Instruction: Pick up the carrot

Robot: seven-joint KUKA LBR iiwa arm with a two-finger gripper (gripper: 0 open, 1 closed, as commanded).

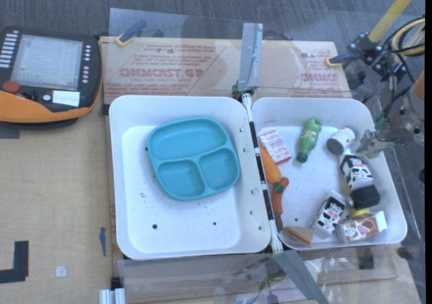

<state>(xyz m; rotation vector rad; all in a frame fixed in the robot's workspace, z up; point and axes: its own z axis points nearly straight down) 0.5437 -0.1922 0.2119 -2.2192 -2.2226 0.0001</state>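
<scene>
The carrot [271, 169] is a small orange piece lying against the left wall of the right bin [317, 105], pointing roughly front to back. My gripper [369, 143] sits at the right rim of that bin, beside a white cup [341, 139]. It is far to the right of the carrot and does not touch it. The grey arm behind it blurs into the clutter.
The right bin also holds a red-and-white packet [275, 145], a green bottle [309, 138], two cow-patterned cartons [356, 171] [331, 213], a black block [365, 196], a snack box [363, 226] and a bread slice [297, 235]. A teal divided plate [194, 158] lies in the left bin [128, 181].
</scene>
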